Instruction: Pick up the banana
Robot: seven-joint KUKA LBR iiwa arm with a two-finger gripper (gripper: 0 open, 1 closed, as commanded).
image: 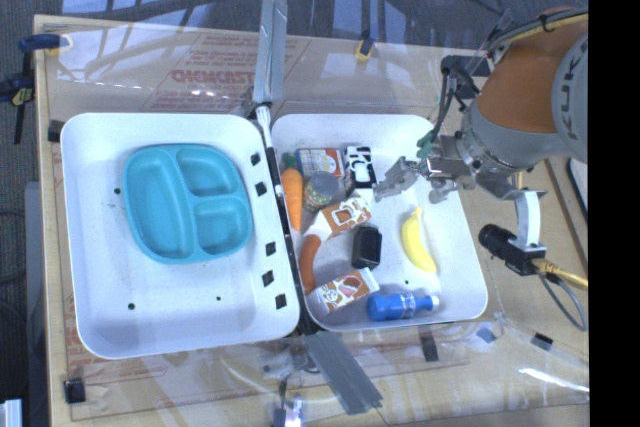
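Blue bottle lay nearest camera, at right bin front wall, beyond banana from fingers; fingers hung spread apart, gripping nothing; banana lay just below and slightly right of fingers, not touching, long axis running away from fingers toward front wall; black block beside banana, left

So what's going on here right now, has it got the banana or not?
Not yet. The gripper sits over the right bin, just above the banana, which lies untouched on the bin floor near the right wall. Around it are a carrot, a blue bottle, and small cartons. The left bin holds a blue divided tray.
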